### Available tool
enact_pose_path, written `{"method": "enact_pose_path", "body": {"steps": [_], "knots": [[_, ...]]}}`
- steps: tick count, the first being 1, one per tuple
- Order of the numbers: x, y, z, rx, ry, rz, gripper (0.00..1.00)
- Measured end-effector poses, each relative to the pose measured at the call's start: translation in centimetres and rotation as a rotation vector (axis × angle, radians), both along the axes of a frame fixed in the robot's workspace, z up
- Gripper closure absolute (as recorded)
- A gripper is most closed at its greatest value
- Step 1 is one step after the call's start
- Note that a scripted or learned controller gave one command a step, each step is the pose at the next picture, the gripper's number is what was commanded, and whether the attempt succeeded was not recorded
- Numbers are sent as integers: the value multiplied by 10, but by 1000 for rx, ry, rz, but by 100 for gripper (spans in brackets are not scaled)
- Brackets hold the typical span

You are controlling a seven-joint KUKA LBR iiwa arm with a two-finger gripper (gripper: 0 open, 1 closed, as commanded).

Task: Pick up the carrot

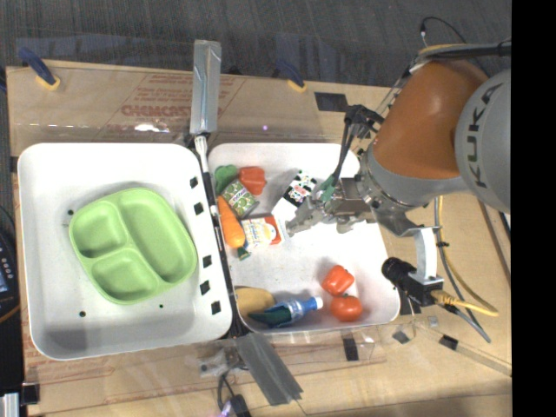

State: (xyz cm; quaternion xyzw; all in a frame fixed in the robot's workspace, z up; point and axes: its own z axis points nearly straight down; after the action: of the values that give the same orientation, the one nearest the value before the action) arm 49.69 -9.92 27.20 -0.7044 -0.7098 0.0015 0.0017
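A: Where is the carrot [230,225]?

B: In the right bin [369,259], hard against its left wall, lying lengthwise along that wall. A green packet [237,198] sits at its upper end and a small red-and-white carton [261,231] touches its right side.

A: How will it handle?

B: It looks like a toy: smooth, stiff, probably light and a little slippery. Being tapered, it could squirt out of a pinch near the thin end. I'd take it across the thick middle, with the closing direction across its width.

A: Any room for that?

B: Little. The wall crowds one side and the carton the other, so one finger must slip into a narrow gap.

A: And the hand [300,222]?

B: It hangs over the middle of the same bin, right of the carton, apart from the carrot. Whether it is apart or together I cannot tell; nothing shows between its tips.

A: What else is around?

B: A red pepper [339,279] and a tomato [347,307] toward the near right, a blue bottle [295,307] along the near wall, and a green divided plate [132,244] in the left bin [52,320].
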Motion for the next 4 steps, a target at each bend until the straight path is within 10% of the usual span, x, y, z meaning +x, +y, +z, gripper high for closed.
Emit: {"method": "enact_pose_path", "body": {"steps": [1, 2, 3, 4], "knots": [[-14, 60, -74, 0, 1, 4, 0], [-6, 95, -81, -2, -1, -321, 0], [-18, 90, 5, -1, -4, -139, 0], [-17, 90, 15, -1, -2, -133, 100]]}}
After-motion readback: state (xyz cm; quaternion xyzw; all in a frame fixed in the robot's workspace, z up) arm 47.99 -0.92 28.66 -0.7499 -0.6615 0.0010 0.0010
